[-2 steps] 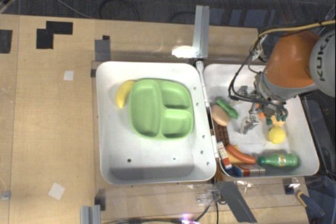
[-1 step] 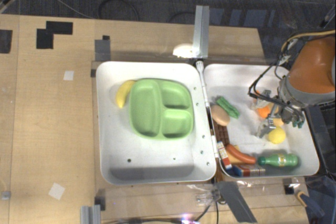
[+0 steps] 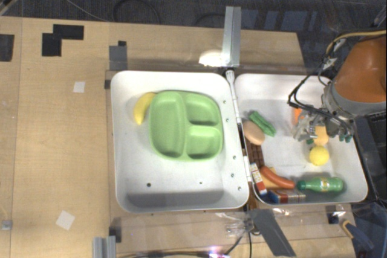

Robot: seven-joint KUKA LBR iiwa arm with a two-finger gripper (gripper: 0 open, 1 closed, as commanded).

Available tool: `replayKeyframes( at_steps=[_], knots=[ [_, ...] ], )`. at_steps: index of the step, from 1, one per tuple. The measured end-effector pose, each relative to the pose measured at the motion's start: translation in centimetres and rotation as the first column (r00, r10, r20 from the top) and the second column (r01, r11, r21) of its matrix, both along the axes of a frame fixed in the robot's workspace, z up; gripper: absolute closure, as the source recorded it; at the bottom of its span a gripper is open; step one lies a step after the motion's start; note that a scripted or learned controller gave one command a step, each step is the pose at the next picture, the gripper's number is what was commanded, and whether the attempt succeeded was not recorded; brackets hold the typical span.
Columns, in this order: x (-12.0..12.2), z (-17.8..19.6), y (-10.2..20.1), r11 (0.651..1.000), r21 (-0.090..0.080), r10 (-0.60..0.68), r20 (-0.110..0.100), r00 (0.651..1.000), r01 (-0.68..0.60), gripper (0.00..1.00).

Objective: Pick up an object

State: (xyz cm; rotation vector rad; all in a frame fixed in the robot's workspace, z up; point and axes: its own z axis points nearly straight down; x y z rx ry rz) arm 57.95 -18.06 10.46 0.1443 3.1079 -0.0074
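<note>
My gripper [image 3: 317, 131] hangs low over the right bin [image 3: 284, 90], near its right side, below the arm's orange band [image 3: 363, 72]. A yellow lemon [image 3: 318, 156] lies just below it in the view, and a small pale yellow piece [image 3: 323, 139] sits right at the gripper's tip; whether it is held is unclear. A green bottle [image 3: 320, 185] lies along the bin's front edge. A red hot dog [image 3: 277, 177], a green pickle [image 3: 262, 122] and a tan bun [image 3: 254, 133] lie toward the bin's left side.
The left bin [image 3: 130, 178] holds a green divided plate [image 3: 184, 124] with a yellow banana [image 3: 142, 108] at its left edge. A metal post [image 3: 232, 36] stands behind the divider between the bins. Small items crowd the right bin's front left corner [image 3: 269, 193].
</note>
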Motion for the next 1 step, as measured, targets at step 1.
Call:
replayKeyframes(
  at_steps=[1],
  knots=[
    [-0.03, -0.07, 0.03, 1.0, 0.001, 0.001, -0.001, 1.0, -0.001, 0.0]
  ],
)
